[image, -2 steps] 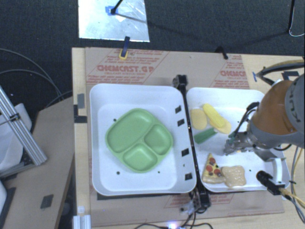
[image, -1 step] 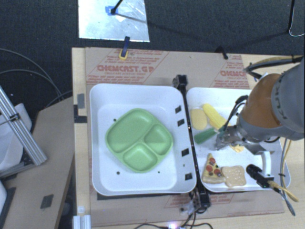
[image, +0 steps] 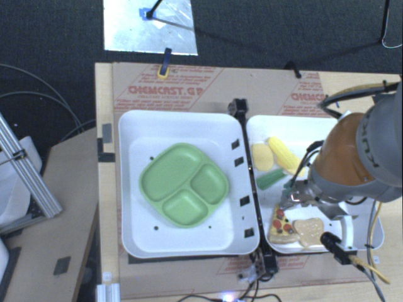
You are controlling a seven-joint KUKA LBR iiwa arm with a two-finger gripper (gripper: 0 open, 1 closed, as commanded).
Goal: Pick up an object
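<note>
Arm (image: pixel 352 156) hides much of right bin (image: pixel 261 126); fingertips unseen

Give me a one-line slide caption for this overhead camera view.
KUKA arm reaches over the right bin of toy food while a green divided plate sits in the left bin.

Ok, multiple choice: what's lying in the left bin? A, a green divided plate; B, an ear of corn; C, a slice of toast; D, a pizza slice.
A: the green divided plate lies alone in the left bin, while the corn, pizza slice and toast are in the right bin.
</note>
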